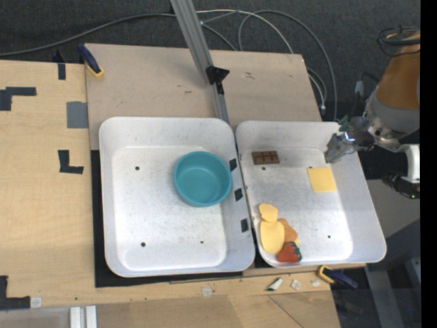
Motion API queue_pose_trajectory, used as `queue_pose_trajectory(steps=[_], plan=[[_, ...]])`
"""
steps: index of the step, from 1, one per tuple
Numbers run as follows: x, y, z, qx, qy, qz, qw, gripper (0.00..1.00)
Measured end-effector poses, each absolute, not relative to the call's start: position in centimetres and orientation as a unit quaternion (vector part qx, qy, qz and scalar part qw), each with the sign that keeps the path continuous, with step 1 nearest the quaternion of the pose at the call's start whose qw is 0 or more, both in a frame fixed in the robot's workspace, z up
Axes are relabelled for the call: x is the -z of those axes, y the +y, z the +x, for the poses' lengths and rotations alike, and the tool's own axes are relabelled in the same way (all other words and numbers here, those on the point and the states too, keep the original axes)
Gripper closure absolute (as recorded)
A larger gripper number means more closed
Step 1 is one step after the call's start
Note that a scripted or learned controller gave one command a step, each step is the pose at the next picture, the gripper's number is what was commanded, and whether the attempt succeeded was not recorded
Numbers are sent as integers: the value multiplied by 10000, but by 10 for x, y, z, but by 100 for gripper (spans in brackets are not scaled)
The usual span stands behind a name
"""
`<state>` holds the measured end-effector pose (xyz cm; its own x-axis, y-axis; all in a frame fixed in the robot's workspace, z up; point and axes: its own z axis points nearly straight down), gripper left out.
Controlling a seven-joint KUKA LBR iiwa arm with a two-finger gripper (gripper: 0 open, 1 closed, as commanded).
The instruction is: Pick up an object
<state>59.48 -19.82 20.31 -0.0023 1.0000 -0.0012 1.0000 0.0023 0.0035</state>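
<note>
In the right bin (362,210) lie a flat yellow square (321,179), a brown chocolate bar (265,158), and a cluster of yellow pieces (271,229) with a red strawberry (289,252) near the front. A teal bowl (202,178) sits in the left bin (123,210). My gripper (337,147) hangs at the right bin's far right rim, above and just right of the yellow square, with nothing seen between its fingers.
A grey metal pole (198,46) slants up from between the bins. Cables (287,26) loop over the dark floor behind the bench. Small clips (293,283) lie on the bench's front edge below the right bin.
</note>
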Motion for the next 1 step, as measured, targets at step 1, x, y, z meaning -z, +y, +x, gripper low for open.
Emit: queue_pose_trajectory(steps=[1], plan=[[-257,-198,596,-11,7078,7064,25,100]])
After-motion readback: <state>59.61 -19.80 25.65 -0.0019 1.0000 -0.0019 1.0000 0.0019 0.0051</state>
